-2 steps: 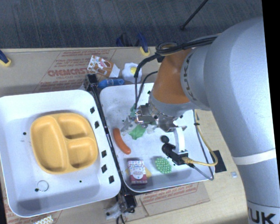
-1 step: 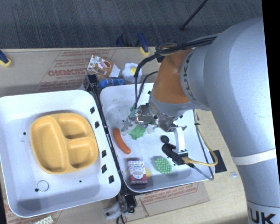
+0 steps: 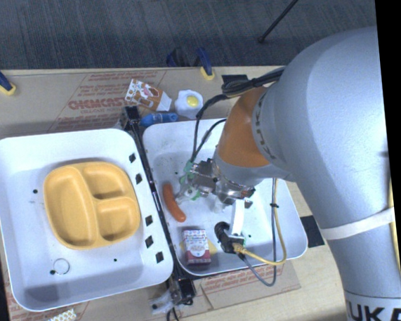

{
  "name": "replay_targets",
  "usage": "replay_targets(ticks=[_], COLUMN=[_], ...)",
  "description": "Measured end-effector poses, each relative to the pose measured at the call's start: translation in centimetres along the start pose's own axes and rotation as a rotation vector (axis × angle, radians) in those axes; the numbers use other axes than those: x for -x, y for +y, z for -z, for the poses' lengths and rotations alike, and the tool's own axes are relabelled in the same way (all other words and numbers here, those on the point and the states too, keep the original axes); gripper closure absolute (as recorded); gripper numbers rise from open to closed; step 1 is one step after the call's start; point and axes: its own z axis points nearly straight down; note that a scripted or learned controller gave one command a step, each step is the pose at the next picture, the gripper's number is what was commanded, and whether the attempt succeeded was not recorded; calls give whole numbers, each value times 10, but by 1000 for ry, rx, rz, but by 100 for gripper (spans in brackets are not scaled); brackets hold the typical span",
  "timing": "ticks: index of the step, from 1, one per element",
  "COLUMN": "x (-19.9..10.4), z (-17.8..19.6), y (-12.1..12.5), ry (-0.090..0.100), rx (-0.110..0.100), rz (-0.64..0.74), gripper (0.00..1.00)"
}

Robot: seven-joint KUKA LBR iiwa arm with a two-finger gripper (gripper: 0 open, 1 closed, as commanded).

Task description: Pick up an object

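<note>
In the right bin [image 3: 286, 234] lie an orange sausage-shaped piece [image 3: 173, 202] near the left wall and a small dark red packet [image 3: 196, 245] near the front wall. My gripper [image 3: 194, 181] hangs low over the bin's middle, just right of the sausage piece and touching neither object as far as I can tell. The wrist and cabling hide the fingers. A green bit shows at the gripper's tip. The grey arm with its orange band [image 3: 244, 138] covers the bin's right half.
The left bin [image 3: 11, 210] holds a yellow divided tray [image 3: 91, 202]. Behind the bins on the cardboard sit a small printed carton [image 3: 142, 94], a blue item [image 3: 158, 117] and a white-and-yellow egg-like toy [image 3: 189, 101]. A yellow cable [image 3: 266, 259] loops over the right bin's front edge.
</note>
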Motion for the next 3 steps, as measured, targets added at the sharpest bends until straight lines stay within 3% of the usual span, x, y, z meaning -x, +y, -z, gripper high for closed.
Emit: replay_targets(ticks=[1,2,3], x=[-19,-19,-70], z=[1,11,101], y=[45,45,-5], ry=[-1,-2,-1], rx=[5,3,5], rz=[352,355,472], gripper=[0,100,100])
